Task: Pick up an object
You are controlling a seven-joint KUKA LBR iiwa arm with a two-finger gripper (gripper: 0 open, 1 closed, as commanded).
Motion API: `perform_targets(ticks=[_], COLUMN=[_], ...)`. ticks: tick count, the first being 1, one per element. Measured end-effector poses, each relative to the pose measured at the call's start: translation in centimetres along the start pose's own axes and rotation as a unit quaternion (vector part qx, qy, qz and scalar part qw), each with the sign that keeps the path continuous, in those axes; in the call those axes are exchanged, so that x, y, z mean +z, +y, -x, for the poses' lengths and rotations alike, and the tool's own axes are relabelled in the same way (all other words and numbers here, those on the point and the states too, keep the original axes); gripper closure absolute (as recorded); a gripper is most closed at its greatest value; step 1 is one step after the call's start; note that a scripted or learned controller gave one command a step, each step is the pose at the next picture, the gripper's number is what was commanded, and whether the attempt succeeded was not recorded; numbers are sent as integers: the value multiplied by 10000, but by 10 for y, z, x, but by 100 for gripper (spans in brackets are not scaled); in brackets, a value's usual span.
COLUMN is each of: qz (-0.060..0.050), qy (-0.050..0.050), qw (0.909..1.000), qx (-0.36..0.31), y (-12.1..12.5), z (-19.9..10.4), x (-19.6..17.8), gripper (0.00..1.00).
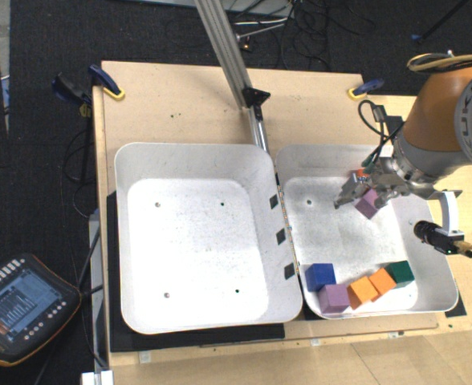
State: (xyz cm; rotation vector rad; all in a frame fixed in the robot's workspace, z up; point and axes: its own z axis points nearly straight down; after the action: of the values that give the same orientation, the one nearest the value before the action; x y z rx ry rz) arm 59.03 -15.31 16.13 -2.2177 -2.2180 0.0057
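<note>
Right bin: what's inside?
Right bin holds a blue block, purple block, orange block and green block along its near wall. The gripper holds another purple block; floor beneath is covered.

Claw [367,196] shut on purple block [368,207].

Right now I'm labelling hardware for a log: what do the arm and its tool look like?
The arm is grey with a broad orange band above the wrist and dark lettering on the grey shell. Black cables loop beside it. The tool is small, grey metal, with an orange spot near its base.
</note>
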Motion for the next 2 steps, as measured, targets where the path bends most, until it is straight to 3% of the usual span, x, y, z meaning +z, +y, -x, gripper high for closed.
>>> perform_targets(ticks=[1,2], qz=[1,24], qy=[1,-6], qw=[10000,10000], qx=[-9,1], y=[0,0], z=[-11,-11], x=[57,67], gripper=[0,0])
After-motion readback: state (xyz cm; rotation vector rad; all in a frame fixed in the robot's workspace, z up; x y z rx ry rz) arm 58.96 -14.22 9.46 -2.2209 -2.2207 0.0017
